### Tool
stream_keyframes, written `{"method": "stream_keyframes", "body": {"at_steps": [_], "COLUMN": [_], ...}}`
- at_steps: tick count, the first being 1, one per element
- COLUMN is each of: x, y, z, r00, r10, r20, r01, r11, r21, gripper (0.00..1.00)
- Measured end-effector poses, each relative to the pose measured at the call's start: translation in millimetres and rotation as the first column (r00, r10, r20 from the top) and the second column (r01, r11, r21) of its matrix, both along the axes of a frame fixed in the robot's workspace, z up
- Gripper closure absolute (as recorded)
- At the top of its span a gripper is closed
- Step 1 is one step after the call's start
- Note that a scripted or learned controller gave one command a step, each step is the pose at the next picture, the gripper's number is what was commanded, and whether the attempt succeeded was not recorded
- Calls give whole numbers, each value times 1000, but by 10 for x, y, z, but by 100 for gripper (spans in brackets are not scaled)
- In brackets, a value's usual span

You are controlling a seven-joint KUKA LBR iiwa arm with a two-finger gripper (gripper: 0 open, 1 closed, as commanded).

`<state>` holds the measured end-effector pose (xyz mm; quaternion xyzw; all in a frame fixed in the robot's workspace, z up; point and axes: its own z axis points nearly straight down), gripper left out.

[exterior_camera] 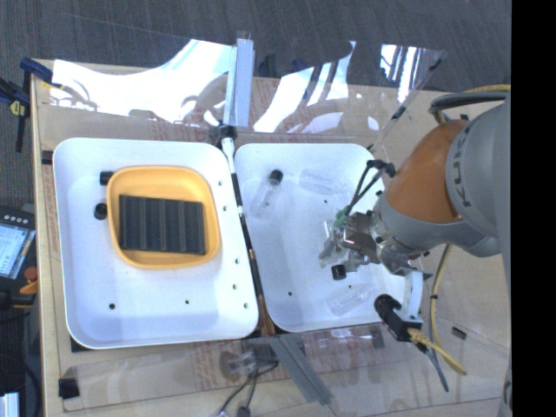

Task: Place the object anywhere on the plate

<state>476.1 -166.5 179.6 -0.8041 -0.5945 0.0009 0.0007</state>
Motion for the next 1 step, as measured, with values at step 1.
{"method": "stream_keyframes", "body": {"at_steps": [1], "x": [412], "y": [289], "z": [472], "r00": [985], "r10": [175], "r20": [-1], "r01": [-175], "r11": [985], "r21": [2], "gripper": [100]}}
